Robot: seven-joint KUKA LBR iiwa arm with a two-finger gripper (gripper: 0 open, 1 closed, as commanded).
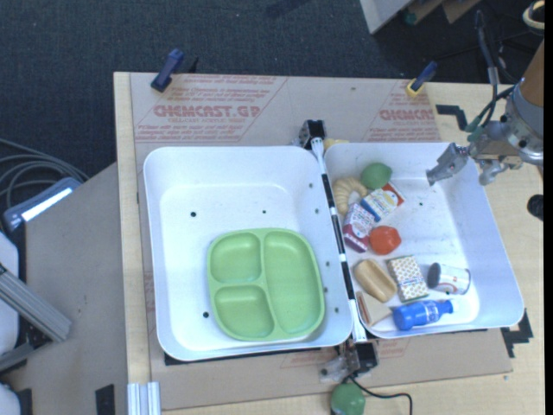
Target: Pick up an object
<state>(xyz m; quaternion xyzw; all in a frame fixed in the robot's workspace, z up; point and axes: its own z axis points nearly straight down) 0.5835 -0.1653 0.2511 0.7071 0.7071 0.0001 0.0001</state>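
Observation:
The right bin point(484, 223) holds several small items along its left and near sides: a green ball point(376, 175), a pale yellow piece point(347, 194), a white packet point(378, 206), a red ball point(385, 239), a tan bun point(374, 278), a speckled block point(406, 275), a white can point(450, 278) and a blue bottle point(422, 314). My gripper point(469, 168) hangs over the bin's far right part, right of the green ball and apart from every item. Its fingers point(443, 164) stand open with nothing between them.
The left bin point(173, 232) holds a green divided plate point(263, 282). A black divider point(333, 232) runs between the bins. Blue clamps point(167, 70) sit at the board's far edge. The right bin's floor is bare white under the gripper.

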